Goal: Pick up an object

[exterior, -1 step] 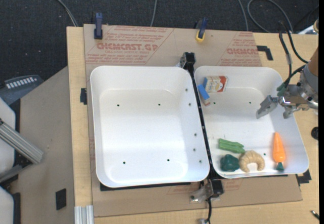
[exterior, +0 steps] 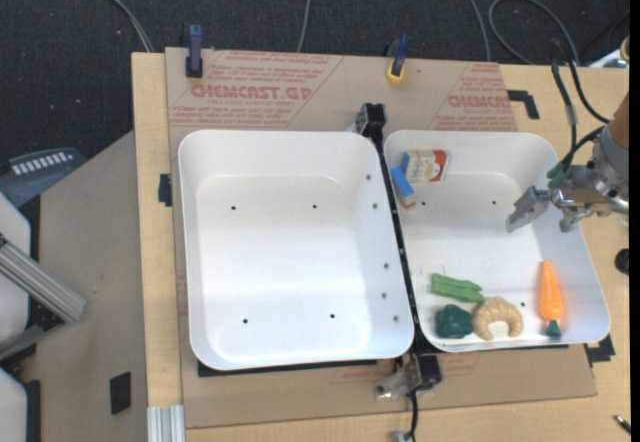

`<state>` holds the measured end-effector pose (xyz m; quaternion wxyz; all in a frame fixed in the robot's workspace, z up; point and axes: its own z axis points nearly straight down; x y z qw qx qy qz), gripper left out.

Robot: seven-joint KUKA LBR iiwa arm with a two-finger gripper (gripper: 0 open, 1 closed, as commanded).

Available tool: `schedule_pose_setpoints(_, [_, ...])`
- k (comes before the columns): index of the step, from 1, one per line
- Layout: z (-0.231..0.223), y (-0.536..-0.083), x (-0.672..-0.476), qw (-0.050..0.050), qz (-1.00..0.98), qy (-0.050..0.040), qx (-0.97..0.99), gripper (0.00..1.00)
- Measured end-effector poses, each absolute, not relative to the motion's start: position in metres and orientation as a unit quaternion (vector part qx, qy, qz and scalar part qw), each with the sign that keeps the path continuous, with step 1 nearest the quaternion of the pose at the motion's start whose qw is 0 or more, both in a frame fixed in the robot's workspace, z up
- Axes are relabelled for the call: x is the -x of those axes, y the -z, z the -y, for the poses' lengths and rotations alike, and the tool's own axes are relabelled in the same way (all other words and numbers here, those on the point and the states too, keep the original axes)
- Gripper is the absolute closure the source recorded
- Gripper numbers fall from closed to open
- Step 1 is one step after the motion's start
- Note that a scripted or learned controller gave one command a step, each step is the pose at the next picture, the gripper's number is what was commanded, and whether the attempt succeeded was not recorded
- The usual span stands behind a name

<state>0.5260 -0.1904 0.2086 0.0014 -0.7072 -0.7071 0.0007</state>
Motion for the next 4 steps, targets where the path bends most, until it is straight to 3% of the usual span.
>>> schedule_pose_setpoints(3, [0.196, -0.084, -0.524, 0.0, 0.707, 0.0002, 0.707, 0.0])
schedule_pose_setpoints(4, [0.195, -0.093, -0.525, 0.001, 0.708, 0.0008, 0.707, 1.0])
